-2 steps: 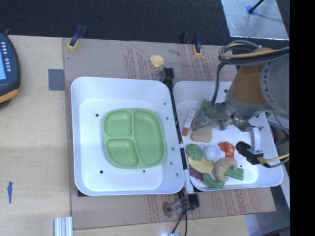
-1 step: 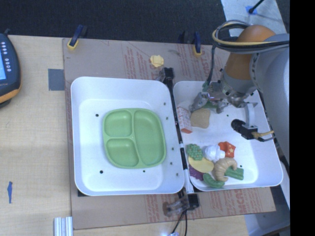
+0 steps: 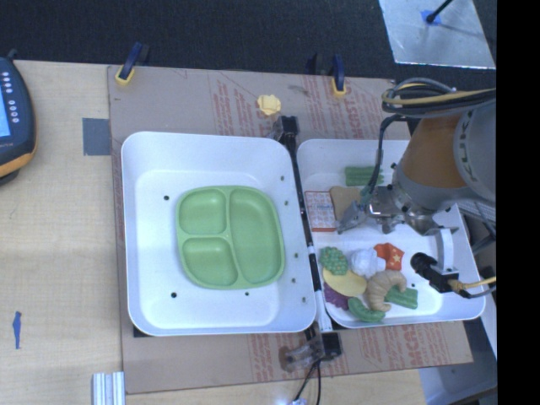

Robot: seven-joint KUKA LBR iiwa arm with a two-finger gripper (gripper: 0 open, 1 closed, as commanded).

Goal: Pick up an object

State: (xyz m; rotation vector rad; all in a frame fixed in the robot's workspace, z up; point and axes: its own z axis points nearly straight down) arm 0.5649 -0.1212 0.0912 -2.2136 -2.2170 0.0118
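a wooden bench (image 3: pixel 59 243) is seen, and most of it is covered by a brown cardboard sheet (image 3: pixel 211 99). the sheet is held at its far edge by a yellow clamp (image 3: pixel 128 64) on the left and a blue clamp (image 3: pixel 337 76) further right. two white bins are set side by side on the sheet: the left bin (image 3: pixel 143 226) and the right bin (image 3: pixel 460 306), touching along their inner edges. a small yellow lump (image 3: pixel 269 104) lies on the sheet beyond the bins. a grey tape patch (image 3: pixel 96 136) is stuck left of the left bin. a black and orange handset (image 3: pixel 13 116) rests at the far left edge.
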